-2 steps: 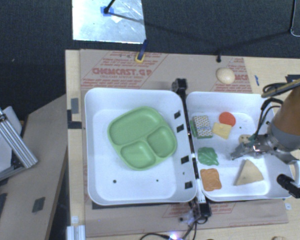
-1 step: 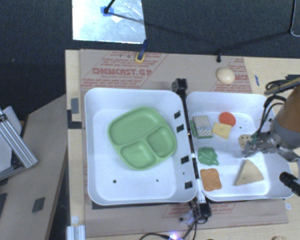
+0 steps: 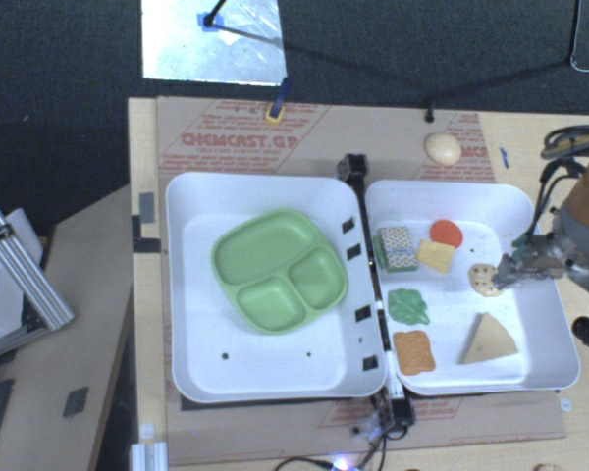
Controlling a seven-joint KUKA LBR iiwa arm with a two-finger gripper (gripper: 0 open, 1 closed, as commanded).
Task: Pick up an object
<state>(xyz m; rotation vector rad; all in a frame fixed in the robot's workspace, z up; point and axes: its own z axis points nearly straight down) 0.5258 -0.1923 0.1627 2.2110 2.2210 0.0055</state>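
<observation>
Two shallow white bins sit side by side on the bench, meeting at a black hinged seam. The left bin carries a green three-compartment plate near its centre, with bare floor on all sides of the plate out to the walls. The right bin carries seven small items: a patterned cube and a yellow block touching each other near the seam, a red-orange round piece just above them, a speckled cookie-like disc toward the right wall, a green leafy piece, an orange-brown flat piece below it, and a tan wedge. Open floor lies between the wedge and the right wall and along the bin's top edge. The claw sits low over the right bin, just beside the disc on its right; the view does not resolve whether its fingers are spread or closed, and nothing is seen held. The arm is cut off at the right edge. A cardboard sheet under the bins reads "CHEMCAST GP" in red; other red print is partly covered. A beige egg-shaped object rests on the cardboard behind the right bin.
</observation>
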